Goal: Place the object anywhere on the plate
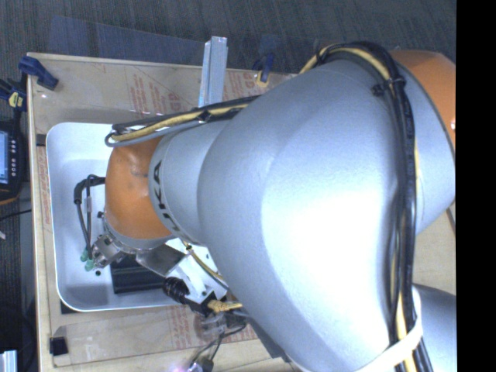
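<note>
Mostly, the arm (310, 200) hides the bin (66, 208).

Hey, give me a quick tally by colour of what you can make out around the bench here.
White bin: 1
Blue clamps at the bench's top edge: 2
Grey arm with orange band: 1
Yellow cable along the arm: 1
Total: 5
The arm hides much of the bench, so more may lie beneath.

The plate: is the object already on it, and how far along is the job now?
Nothing looks done: the arm covers most of both bins, and I can make out neither a plate nor an object. In hand: its wrist is low over the left bin, near the front wall. Left: any grasp and the placing cannot be confirmed.
</note>
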Controlling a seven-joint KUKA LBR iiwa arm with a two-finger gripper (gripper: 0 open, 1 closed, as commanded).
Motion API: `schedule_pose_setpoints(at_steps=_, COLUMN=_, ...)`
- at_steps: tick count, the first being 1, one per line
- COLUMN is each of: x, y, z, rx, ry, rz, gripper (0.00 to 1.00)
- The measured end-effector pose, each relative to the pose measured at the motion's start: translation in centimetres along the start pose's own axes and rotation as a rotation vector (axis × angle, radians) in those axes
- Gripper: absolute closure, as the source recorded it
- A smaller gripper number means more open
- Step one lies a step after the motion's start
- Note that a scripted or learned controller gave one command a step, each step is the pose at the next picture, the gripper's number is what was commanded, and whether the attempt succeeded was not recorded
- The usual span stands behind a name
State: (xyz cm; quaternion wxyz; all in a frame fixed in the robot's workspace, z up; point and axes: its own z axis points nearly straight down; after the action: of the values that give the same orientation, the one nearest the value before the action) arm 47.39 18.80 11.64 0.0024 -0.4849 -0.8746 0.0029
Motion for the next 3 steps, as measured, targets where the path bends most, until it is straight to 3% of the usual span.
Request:
schedule_pose_setpoints(at_steps=1, x=-5.3, y=-3.0, z=-8.1, rx=-0.008, ry=-0.004, rz=-0.337, gripper=1.0)
schedule_pose_setpoints(at_steps=2, x=1.8, y=1.3, z=2.5, rx=-0.006, ry=-0.002, rz=-0.225, gripper=1.0)
schedule_pose_setpoints(at_steps=3, x=-4.6, y=-2.6, z=-8.0, rx=-0.007, ry=-0.002, rz=-0.274, gripper=1.0)
